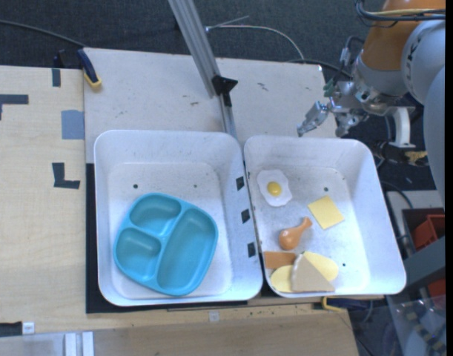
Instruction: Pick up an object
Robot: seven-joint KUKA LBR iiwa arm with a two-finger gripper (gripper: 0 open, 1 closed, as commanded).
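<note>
The right bin (374, 191) holds several toy foods: a fried egg (273, 188), a yellow cheese square (326, 213), a brown drumstick (294, 233), an orange slab (278, 259) and a tan and yellow wedge (309, 273) at the near wall. My gripper (324, 127) hangs above the bin's far rim, beyond the egg and to its right. Its fingers are spread open and nothing is between them.
A blue divided plate (165, 242) lies in the left bin (107, 169). A slanted metal post (200, 43) rises behind the bins' shared wall. Cables run across the bench at the back right.
</note>
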